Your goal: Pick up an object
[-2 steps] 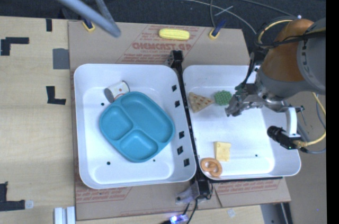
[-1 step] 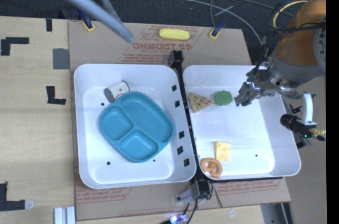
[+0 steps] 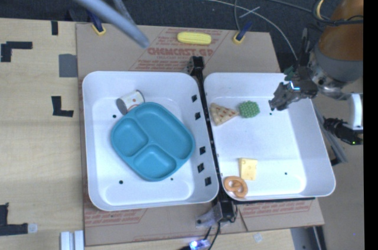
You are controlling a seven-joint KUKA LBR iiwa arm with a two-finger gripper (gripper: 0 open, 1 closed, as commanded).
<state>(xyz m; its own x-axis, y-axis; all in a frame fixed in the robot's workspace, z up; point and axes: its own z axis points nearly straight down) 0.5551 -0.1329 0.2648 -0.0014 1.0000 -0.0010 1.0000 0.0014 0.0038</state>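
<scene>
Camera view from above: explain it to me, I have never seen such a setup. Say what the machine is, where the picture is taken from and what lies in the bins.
The picture comes from one fixed camera above the bench, looking down at a slant. The grey and orange machine at the right is a robot arm; its gripper hangs over the right bin, with nothing visibly between its fingers. That bin holds a green bumpy toy, a waffle-like wedge, a yellow cheese-like block and a pretzel. The left bin holds a blue divided tray and a small cup on its side. A yellow object lies on the cardboard behind the bins.
</scene>
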